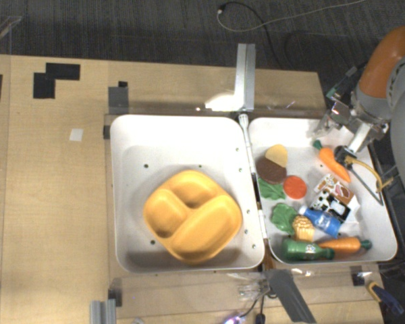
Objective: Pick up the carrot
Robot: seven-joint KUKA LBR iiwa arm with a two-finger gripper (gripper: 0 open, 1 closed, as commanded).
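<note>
An orange carrot (pixel 334 163) with a small green top lies tilted in the upper right part of the right bin (pixel 385 238). A second orange carrot-like piece (pixel 341 245) lies along that bin's front wall, beside a green bottle (pixel 302 250). My gripper (pixel 340 131) hangs over the bin's far right corner, just above and behind the upper carrot's green end. Whether it touches the carrot is not visible. The orange-banded arm (pixel 389 59) comes in from the right.
The right bin also holds a brown and yellow round piece (pixel 273 163), a red disc (pixel 295 186), green leafy pieces (pixel 281 216), a black-and-white box (pixel 335 196) and a blue item (pixel 322 222). A large yellow divided dish (pixel 192 214) sits in the left bin (pixel 128 147).
</note>
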